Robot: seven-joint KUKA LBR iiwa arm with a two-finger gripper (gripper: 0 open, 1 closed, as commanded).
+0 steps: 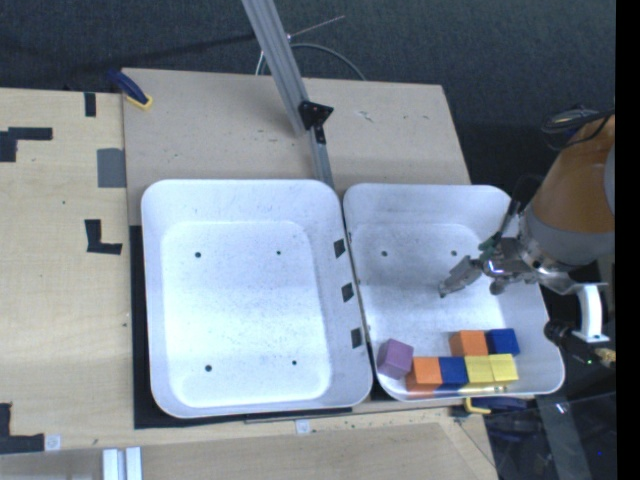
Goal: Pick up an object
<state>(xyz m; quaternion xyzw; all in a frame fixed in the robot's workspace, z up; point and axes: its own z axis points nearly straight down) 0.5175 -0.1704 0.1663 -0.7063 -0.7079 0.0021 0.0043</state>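
wooden bench top (pixel 250 118), pale and scuffed, seen from above at a slant, with dark carpet beyond its far edge. two shallow white bins sit side by side on a black mat: the left bin (pixel 160 268) with four small dark holes in its floor, and the right bin (pixel 420 200) touching it along the middle rim. a grey metal pole (pixel 275 43) runs diagonally down from the top edge and ends at a black clamp (pixel 315 115) near the far rims of the bins.

arm (pixel 575 193), with its orange band, enters from the right over the right bin's right rim. gripper (pixel 465 276) hangs over the middle of the right bin, pointing left and slightly down; its two fingers are spread a little apart, with nothing between them.

the blocks lie clustered along the near rim of the right bin, well apart from the gripper: a purple block (pixel 396 356) at the left, then an orange block (pixel 427 370), a blue block (pixel 453 370), and two yellow blocks (pixel 491 370) in a row. a second orange block (pixel 466 343) and a second blue block (pixel 502 341) sit just behind that row.
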